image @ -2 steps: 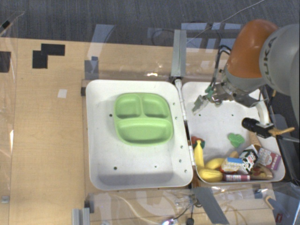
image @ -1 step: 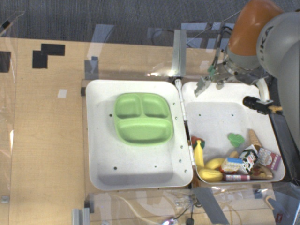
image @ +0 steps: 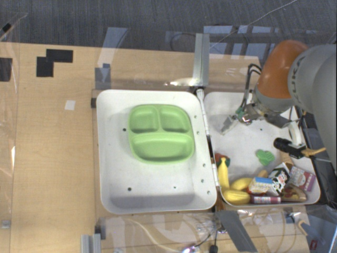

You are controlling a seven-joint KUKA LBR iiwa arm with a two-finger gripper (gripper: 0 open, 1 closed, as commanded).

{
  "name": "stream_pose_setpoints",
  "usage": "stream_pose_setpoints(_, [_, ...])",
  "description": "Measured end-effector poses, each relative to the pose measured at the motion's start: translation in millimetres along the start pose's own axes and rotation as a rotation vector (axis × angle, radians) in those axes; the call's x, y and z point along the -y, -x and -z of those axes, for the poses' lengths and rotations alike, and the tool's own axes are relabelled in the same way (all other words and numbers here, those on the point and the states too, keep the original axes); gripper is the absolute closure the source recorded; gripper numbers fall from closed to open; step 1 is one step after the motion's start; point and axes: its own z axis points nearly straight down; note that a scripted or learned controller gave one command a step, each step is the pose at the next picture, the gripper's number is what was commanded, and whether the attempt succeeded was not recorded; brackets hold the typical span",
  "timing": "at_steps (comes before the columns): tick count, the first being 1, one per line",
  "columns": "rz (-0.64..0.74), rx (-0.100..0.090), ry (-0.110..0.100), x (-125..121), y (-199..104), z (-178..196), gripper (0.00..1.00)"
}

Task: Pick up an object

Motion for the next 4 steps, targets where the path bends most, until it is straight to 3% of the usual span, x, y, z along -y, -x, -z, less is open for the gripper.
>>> stream_pose_setpoints(1, [0.008,-0.001,-0.006,-40,5,-4,0.00])
stream_pose_setpoints(2, [0.065,0.001,0.001,-39,10,74,0.00])
stream_pose_setpoints(3, [0.124,0.000,0.001,9,36,-1,0.00])
stream_pose_setpoints(4, [0.163,0.001,0.002,-17,33,71,0.00])
